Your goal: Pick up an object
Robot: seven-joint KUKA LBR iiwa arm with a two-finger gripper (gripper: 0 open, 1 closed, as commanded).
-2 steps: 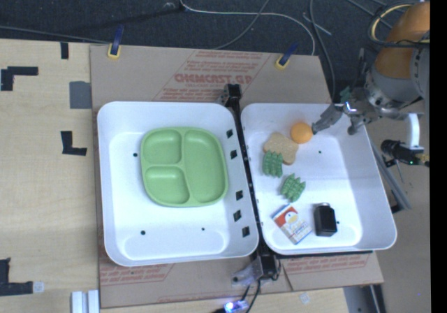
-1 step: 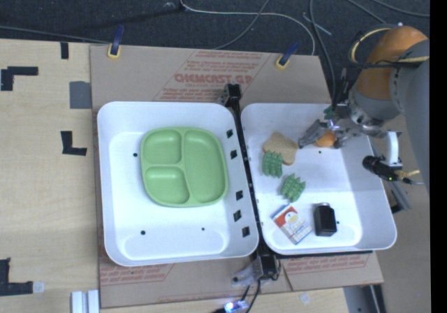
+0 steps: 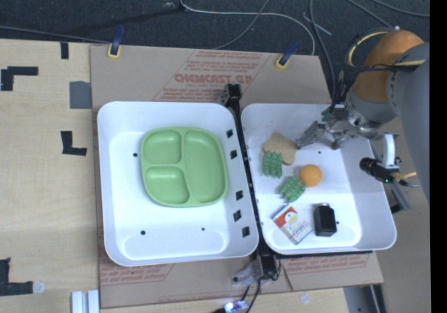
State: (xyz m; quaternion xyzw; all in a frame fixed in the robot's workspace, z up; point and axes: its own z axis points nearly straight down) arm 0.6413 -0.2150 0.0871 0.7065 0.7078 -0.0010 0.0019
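The right bin holds several small objects. A tan bread-shaped piece lies near its left wall, with a green toy just below it. A second green toy and an orange ball sit in the middle. A small red and white box and a black block lie toward the front. My gripper hovers over the bin's upper right part, right of the tan piece and above the orange ball. It is open, with nothing between its fingers.
The left bin holds a green divided plate. Black clips line the wall between the two bins. Cables trail across the dark floor behind the bench. My arm's grey and orange body stands over the right bin's far right corner.
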